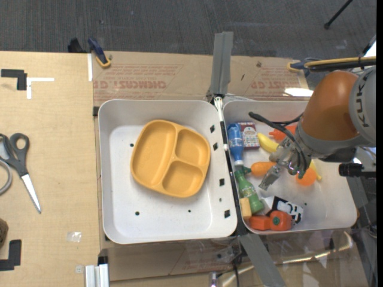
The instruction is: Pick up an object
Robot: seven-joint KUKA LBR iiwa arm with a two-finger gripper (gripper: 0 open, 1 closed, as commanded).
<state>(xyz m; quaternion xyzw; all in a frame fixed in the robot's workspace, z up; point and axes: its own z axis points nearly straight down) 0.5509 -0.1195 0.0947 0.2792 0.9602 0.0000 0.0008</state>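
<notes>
My gripper point(269, 172) hangs low over the right bin point(335, 211), reaching in from the right and pointing left. It is open. A small orange piece point(259, 168) lies in the bin just at the fingertips, not lifted. A yellow banana point(268, 142) lies just beyond the gripper toward the back. Another orange item point(307, 177) sits partly hidden under the wrist. Along the bin's left wall lie a blue bottle point(234, 141) and a green bottle point(246, 191).
A red and white box point(249, 134) lies at the back of the right bin. A red-orange toy point(269, 222) and a black and white item point(288, 208) lie at its front. The left bin point(114, 178) holds a yellow divided plate point(170, 158). Scissors point(21, 166) lie on the bench at the left.
</notes>
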